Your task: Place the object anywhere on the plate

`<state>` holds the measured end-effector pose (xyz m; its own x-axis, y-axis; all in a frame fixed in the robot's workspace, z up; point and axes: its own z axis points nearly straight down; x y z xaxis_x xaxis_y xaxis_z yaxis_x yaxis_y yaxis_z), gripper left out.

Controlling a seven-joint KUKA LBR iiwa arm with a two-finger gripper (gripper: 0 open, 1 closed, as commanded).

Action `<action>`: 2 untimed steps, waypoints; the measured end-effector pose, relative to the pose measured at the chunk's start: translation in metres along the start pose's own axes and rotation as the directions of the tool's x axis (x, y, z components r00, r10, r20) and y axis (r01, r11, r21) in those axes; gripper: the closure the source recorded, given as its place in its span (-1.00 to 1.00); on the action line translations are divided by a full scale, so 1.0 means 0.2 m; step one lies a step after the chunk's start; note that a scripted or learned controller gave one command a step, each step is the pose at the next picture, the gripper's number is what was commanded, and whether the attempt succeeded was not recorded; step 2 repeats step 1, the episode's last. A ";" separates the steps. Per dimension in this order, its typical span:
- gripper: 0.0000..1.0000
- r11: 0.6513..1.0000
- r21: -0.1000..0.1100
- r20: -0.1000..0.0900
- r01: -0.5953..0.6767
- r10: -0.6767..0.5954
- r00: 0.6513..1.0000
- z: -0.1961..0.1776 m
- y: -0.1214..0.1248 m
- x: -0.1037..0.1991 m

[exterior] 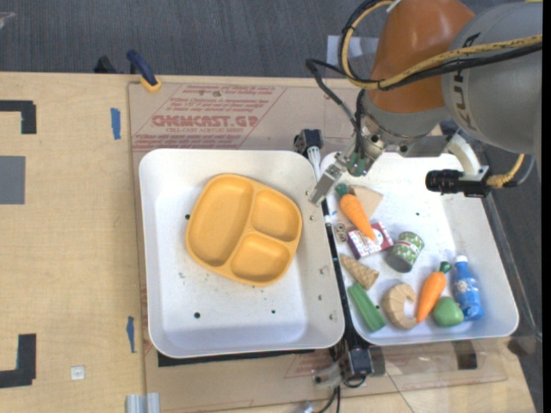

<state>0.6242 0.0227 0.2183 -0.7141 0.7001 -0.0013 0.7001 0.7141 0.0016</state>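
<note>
I see the arm [482, 58] reaching in from three o'clock, its pincer [331, 179] hanging low over the seam between the two white bins. I cannot tell from here whether it is open or closed. Just beside it, toward five o'clock, a toy carrot [356, 214] lies in the right bin [495, 256], its green top nearest the pincer, partly over a tan wedge [370, 198]. The yellow divided plate [244, 228] sits in the left bin [172, 299], at nine o'clock from the carrot, with nothing on it. A second carrot [432, 289], a blue bottle [466, 287] and a green cucumber [366, 306] lie nearer six o'clock in the right bin.
</note>
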 end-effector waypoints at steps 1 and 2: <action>-1.00 1.000 0.000 0.000 0.000 0.000 1.000 0.00 0.00 0.00; -1.00 1.000 0.000 0.000 0.000 0.000 1.000 0.00 0.00 0.00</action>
